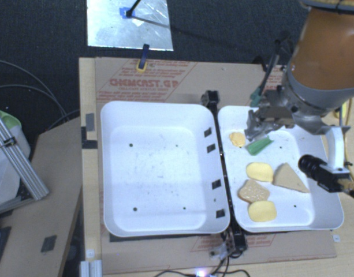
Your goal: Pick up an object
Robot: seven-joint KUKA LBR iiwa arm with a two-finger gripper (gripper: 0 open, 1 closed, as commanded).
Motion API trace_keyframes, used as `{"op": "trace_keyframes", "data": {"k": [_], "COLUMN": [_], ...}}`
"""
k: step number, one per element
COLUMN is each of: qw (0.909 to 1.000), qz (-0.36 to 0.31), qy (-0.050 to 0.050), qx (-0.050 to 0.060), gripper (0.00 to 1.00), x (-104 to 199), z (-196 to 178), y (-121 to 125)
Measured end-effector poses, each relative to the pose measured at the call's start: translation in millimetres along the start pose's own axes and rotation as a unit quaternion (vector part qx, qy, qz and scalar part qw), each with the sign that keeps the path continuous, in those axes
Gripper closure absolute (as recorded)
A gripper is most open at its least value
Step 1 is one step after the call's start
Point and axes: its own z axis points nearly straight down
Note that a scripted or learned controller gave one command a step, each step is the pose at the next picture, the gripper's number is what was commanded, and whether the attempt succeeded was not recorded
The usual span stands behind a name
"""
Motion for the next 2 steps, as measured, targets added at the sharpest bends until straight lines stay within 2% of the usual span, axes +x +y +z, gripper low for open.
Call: {"op": "trace_keyframes", "data": {"k": [1,2], "qw": [1.0,1.0], "qz": [0.001,0.002], "qy": [0.0,-0.001], "qx": [-0.001,0.002], "gripper": [1.0,1.0], "x": [40.2,79.3], "z": [-44.3,-20.5], "y": [5.0,0.9]}}
